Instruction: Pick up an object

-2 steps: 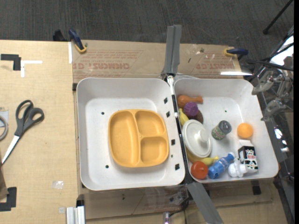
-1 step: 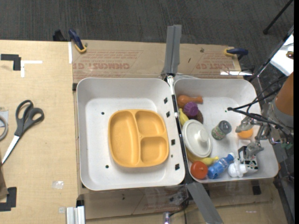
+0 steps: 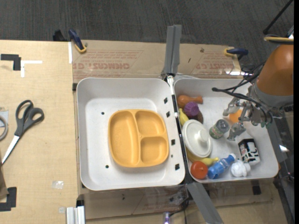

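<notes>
Gripper over the right bin, picking

Gripper [image 3: 237,120] state: cannot tell; drop squarely onto the small can [image 3: 218,129] just left, clear of the white lid [image 3: 196,138].

two white bins [image 3: 88,139], one yellow tray [image 3: 138,138], one pair of scissors [image 3: 23,120], two blue clamps [image 3: 77,40].

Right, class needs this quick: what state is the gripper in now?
Gripper: hangs over the right bin near the can; holding nothing that shows; open or shut cannot be told.

Yellow divided tray [image 3: 138,138] in a white bin [image 3: 88,125] — purple fruit [image 3: 191,109], red ball [image 3: 199,170], blue bottle [image 3: 220,167] — black-handled scissors [image 3: 23,120]
</notes>
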`<state>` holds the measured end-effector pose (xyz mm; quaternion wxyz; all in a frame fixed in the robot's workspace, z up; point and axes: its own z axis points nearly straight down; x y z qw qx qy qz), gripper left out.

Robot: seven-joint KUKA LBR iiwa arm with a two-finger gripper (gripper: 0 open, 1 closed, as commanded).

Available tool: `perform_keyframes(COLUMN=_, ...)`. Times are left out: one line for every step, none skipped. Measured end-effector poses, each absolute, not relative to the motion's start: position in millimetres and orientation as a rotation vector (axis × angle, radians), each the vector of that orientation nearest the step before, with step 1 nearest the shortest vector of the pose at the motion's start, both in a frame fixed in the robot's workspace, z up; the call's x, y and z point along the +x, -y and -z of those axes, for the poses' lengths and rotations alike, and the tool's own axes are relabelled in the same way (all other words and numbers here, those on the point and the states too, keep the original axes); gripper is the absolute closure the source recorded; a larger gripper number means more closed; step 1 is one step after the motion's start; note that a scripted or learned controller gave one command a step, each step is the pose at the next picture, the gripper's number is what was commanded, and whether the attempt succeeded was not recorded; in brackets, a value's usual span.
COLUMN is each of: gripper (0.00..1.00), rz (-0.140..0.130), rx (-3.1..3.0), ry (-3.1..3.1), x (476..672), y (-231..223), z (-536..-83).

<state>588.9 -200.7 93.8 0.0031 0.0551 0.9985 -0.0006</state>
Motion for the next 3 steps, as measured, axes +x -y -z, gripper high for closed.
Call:
perform_keyframes(gripper=0.0, rz=0.002, rx=0.249, ry=-3.124, x=630.9, y=159.0, z=-94.8)
perform_keyframes(gripper=0.0, rz=0.001, rx=0.192, ry=-3.129, x=583.9, y=221.1, z=-94.4)
perform_keyframes(gripper=0.0, rz=0.003, rx=0.24, ry=-3.124, x=587.8, y=221.4, z=-95.4)
